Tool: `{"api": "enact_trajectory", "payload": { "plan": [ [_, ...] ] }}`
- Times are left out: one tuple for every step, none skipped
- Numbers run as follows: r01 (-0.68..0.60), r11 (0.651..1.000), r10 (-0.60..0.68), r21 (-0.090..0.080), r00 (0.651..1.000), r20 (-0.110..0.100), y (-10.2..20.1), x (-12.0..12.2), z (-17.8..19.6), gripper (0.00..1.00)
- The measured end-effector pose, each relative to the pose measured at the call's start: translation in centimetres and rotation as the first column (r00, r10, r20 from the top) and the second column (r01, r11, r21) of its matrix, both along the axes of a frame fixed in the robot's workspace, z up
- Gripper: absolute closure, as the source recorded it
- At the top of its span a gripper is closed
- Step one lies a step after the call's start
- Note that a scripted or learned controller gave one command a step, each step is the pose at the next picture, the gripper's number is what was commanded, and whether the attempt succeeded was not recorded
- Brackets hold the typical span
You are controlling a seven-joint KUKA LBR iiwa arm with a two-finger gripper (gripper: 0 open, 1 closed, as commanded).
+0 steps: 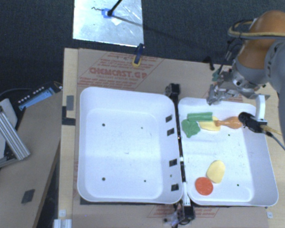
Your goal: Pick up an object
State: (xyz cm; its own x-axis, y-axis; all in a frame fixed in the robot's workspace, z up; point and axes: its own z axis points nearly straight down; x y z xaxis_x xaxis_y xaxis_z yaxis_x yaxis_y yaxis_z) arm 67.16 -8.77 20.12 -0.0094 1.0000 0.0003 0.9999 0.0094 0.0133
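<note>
The tan wooden tabletop (43, 143) carries a brown cardboard sheet with red lettering (121, 71), and on that sit two shallow white plastic bins side by side. The left white bin (123, 183) shows only its bare, speckled floor, with wide room inside its rim. The right white bin (254, 192) holds all the small things; its far right corner is hidden behind the grey arm with the orange band (270, 32), which enters from the right and is cut off by the frame edge.

The tool (215, 97) hangs over the far rim of the right bin, near its left corner. It is small and dark against the arm, so whether it is spread or pressed together cannot be told; nothing is seen between its tips.

Just below it, near the far edge, lie a green flat block (199, 117) and a crumpled green leafy piece (190, 128), touching each other and close to the black clips along the divide (174, 133). Beside them a pale yellow piece (209, 125) meets an orange one (229, 123), whose far end is covered by a black cylindrical part (253, 122). Well apart, toward the near edge, a yellow oval object (216, 171) touches a red round disc (204, 186), with clear floor to their right.
</note>
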Motion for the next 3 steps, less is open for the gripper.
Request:
{"api": "enact_trajectory", "payload": {
  "plan": [
    [0.0,1.0,0.0,-0.001,1.0,0.005,3.1,-0.1,13.7,1.0],
    [0.002,1.0,-0.002,-0.001,1.0,0.007,5.1,-1.7,27.0,1.0],
    [0.004,1.0,-0.004,-0.001,1.0,-0.008,6.2,-0.2,26.6,1.0]
  ]
}}
